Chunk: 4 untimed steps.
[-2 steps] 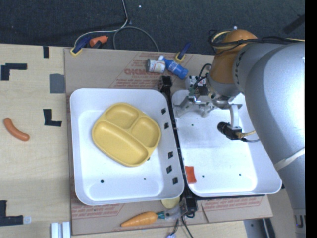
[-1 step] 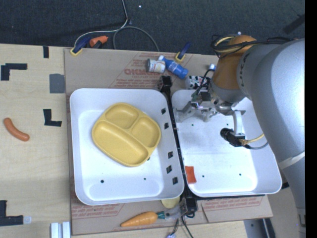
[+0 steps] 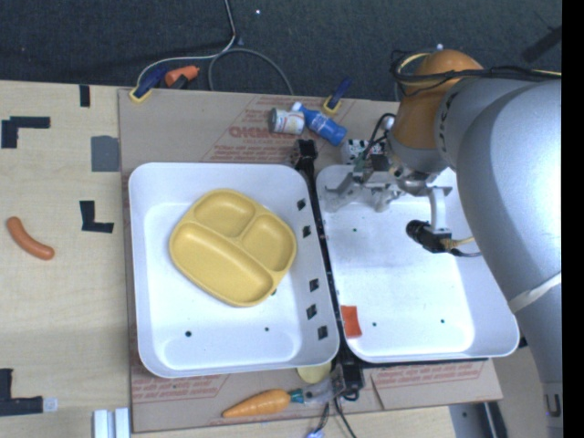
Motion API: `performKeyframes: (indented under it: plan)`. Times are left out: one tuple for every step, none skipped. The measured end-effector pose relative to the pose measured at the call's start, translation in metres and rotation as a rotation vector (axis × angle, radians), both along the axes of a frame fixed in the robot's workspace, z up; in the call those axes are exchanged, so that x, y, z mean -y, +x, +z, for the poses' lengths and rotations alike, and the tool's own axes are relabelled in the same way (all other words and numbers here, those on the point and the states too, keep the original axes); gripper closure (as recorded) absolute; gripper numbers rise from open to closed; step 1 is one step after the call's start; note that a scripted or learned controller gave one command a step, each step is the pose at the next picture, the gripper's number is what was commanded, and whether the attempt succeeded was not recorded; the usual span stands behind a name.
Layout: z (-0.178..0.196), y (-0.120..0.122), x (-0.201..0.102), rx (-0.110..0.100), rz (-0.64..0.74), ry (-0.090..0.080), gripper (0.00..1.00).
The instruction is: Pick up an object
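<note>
Cannot tell whether gripper (image 3: 365,188) is released or clenched. Hanging low over right bin (image 3: 401,281), probably lining up a grab. Well behind it, small orange block (image 3: 349,320); off to its side, yellow plate (image 3: 234,245).

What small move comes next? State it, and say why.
Probably swing the gripper left over the yellow tray. It sits at the right bin's top left corner, and the tray in the left bin is the obvious thing to pick.
</note>
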<state>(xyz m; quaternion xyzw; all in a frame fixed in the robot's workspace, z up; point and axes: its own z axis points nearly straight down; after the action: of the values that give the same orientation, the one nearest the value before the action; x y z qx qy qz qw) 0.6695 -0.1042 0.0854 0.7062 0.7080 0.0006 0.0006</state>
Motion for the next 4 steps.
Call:
performKeyframes:
  plan:
    - [0.025,-0.001,0.078,0.0,-0.005,-0.002,0.0]
    - [0.0,-0.075,0.035,0.003,-0.002,-0.004,0.0]
    - [0.0,-0.011,-0.009,0.002,0.0,-0.001,0.0]
    - [0.001,-0.043,-0.006,0.003,-0.001,-0.003,0.0]
